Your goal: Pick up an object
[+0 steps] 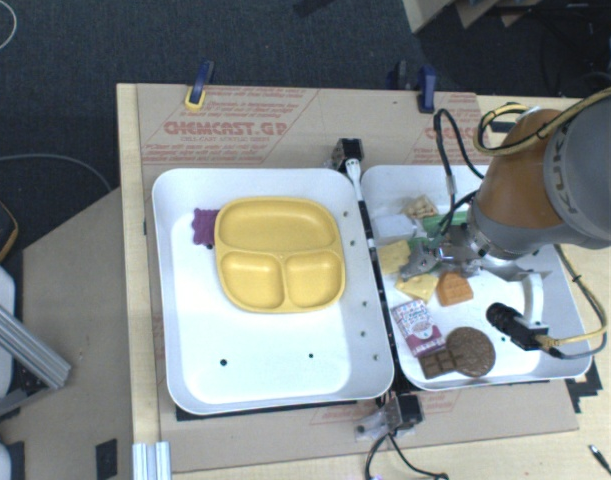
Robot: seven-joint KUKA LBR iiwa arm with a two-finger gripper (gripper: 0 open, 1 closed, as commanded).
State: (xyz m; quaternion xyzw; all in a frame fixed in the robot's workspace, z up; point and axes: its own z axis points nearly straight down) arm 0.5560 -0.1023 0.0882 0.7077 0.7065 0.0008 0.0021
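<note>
Risk assessment: the arm [545,183] stands over the right bin [570,368], wrist low among tightly packed items. The main hazard, in my judgement, is a grasp that lands between neighbours and closes on nothing, or drags two items together; crowding would be the cause. A lesser hazard is the hanging cable snagging a piece on the lift.

The gripper [430,258] sits at about 9 o'clock from the wrist, down among the pieces. How far it is open, and whether anything is in it, cannot be told from this view.

The left bin [175,268] holds a yellow divided tray [280,251], with a purple object [204,226] touching the tray's 9 o'clock edge.

Likely target: the pale yellow wedge [413,285], just at 6 o'clock of the gripper, flat-faced and cheese-like. An orange block [454,289] touches it at 3 o'clock. Further toward 6 o'clock lie a brown round cookie [471,350], a red-and-white packet [416,325] and a dark chocolate piece [434,364].
</note>
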